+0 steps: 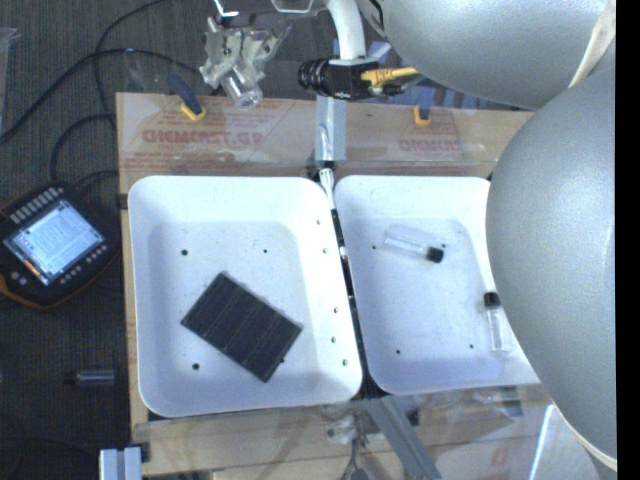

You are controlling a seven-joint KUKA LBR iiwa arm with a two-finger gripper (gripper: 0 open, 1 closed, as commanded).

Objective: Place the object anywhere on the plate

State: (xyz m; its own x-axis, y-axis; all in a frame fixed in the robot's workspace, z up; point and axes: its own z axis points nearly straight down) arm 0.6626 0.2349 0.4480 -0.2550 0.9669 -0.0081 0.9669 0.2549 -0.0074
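Nothing sits on the dark ribbed rectangular plate point(241, 326) yet, which lies at six o'clock in the left white bin point(150, 268). A clear plastic vial with a black cap point(413, 243) rests at twelve o'clock in the right white bin point(420, 368), another near three o'clock. The pincer point(238, 63) hangs beyond the bins; its state I cannot tell.

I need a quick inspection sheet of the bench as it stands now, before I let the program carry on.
Surface: two white bins, left bin, right bin, side by side on a board.
Job's things: dark ridged plate flat in left bin; two clear vials, one centre, one by the arm, in right bin.
Clutter: nothing seen.
Grippers: pincer above the bench's far edge, over neither bin.
Cables: black cable on the floor.
Surroundings: teach pendant left of the bench.
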